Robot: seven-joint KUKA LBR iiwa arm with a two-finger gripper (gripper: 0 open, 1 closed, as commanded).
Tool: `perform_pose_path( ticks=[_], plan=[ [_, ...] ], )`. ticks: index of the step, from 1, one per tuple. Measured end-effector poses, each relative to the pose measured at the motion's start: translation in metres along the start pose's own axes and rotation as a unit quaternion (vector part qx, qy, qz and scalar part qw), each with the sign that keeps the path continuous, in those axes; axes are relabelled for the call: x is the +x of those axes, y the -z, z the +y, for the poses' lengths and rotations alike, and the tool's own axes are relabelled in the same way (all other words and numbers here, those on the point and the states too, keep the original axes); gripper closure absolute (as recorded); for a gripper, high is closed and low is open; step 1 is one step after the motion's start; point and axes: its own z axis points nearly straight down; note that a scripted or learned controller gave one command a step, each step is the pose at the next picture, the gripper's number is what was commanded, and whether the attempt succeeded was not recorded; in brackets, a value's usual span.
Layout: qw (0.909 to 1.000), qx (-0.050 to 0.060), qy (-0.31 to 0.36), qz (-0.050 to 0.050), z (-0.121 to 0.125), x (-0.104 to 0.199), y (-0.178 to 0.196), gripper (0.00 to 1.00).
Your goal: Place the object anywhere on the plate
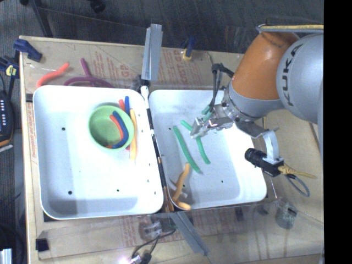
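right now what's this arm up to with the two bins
The arm's gripper hangs over the right bin, just above some green strips lying on its floor; orange strips lie near the front edge. The green plate sits in the left bin with red, blue and yellow strips already across it. Whether the gripper has hold of a strip can't be told.

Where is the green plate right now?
The green plate sits in the left bin, upper middle, with red, blue and orange strips across it.
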Motion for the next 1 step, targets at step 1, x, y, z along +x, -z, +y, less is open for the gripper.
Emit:
perform_pose_path(
  ticks=[1],
  plan=[
    [1.0000, 0.000, 0.000, 0.000, 0.0000, -0.0001, 0.0000, 0.00]
  ],
)
